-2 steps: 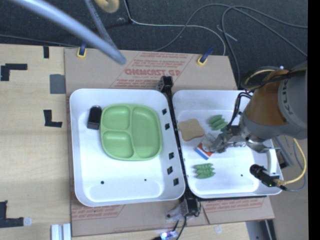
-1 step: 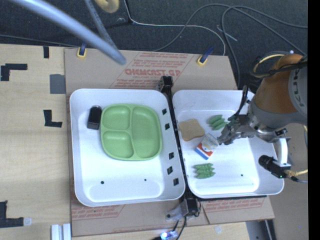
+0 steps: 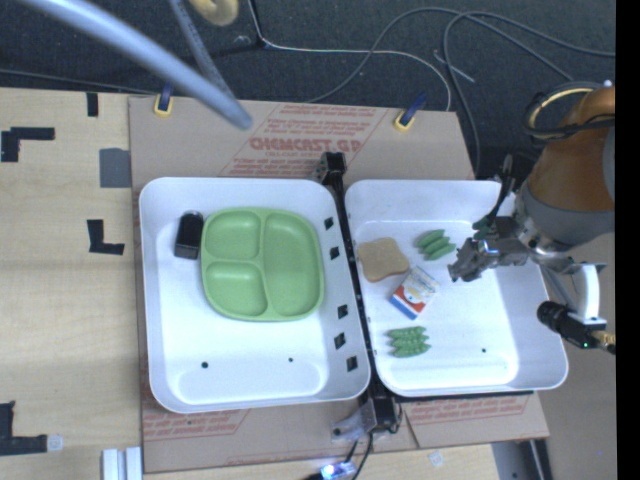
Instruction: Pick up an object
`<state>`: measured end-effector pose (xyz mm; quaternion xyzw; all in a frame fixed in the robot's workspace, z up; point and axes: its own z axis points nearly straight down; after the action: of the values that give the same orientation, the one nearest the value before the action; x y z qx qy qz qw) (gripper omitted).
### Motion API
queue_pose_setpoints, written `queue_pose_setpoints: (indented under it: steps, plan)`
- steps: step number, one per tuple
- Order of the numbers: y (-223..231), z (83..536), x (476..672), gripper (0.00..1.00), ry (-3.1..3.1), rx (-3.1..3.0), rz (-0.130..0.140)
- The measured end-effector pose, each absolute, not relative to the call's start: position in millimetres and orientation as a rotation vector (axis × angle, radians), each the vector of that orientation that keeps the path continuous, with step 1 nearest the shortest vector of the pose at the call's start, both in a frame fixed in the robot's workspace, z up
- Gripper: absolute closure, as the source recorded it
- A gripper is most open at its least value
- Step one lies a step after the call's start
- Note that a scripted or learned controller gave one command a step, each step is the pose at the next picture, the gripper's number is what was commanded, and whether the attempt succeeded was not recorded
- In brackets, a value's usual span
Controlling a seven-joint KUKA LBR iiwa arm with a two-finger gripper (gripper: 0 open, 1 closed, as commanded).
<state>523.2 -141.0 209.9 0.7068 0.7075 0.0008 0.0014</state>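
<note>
Even bright overhead light, soft shadows, mild glare on white bins [image 3: 160, 298], blurred grey bar [image 3: 120, 38] top left

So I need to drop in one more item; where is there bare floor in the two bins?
Left bin: the strip below the green plate. Right bin: lower right, past the lower pea pods. Crowded: around bread slice, carton, upper pods and gripper.

Left bin [image 3: 160, 298] holds a green tray [image 3: 263, 265] and black block [image 3: 188, 235]; right bin [image 3: 500, 348] holds toast [image 3: 383, 259], two pods, a carton [image 3: 413, 293]; pincer [image 3: 466, 265] above.
</note>
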Motion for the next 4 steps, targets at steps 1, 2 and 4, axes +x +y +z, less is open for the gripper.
queue_pose_setpoints:
  steps: [1, 2, 4]
  plan:
    - [-140.9, 233.7, 523.9, 1.00, 2.222, 2.219, 0.001]
    - [-93.5, 240.6, 543.0, 1.00, 2.228, 2.216, 0.000]
    - [8.2, 249.4, 573.8, 1.00, 2.229, 2.216, 0.001]
